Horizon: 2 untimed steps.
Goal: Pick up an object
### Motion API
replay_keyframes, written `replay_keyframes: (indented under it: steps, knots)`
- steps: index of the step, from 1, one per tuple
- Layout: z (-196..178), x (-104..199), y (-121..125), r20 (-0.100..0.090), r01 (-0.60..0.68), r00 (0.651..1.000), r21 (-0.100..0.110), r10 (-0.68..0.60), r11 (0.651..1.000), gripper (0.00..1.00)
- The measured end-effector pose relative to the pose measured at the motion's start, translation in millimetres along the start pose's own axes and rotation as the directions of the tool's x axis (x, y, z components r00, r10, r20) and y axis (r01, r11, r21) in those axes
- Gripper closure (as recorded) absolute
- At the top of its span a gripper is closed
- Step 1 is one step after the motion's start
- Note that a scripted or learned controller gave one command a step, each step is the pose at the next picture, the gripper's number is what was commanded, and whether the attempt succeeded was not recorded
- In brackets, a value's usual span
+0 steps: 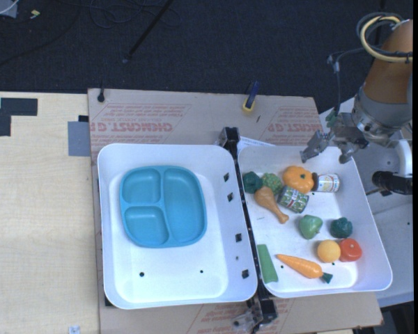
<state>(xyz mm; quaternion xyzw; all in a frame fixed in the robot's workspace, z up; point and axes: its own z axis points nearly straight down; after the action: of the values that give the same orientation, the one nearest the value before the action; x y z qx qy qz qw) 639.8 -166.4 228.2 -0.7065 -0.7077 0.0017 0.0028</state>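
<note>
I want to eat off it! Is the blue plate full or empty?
Empty. The blue three-part plastic plate lies flat in the left white bin, its compartments all bare blue.

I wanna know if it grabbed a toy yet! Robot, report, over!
End effector open, holding nothing, above the right bin's far rim. Toy pumpkin and small bottle nearest below. Nothing in the way.

The cardboard sheet bears inverted red print, seemingly "CHEMCAST".

Two bins, one tray, eleven toys
</note>
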Motion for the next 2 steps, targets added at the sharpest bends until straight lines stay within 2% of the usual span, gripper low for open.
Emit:
replay_keyframes:
  steps: [1, 2]
  knots:
    - [67, -2, 1, -0.001, 0.0, 1.0, 0.006, 0.0, 1.0, 0.0]
    - [113, 7, 4, -0.003, 0.002, 1.0, -0.002, -0.002, 1.0, 0.0]
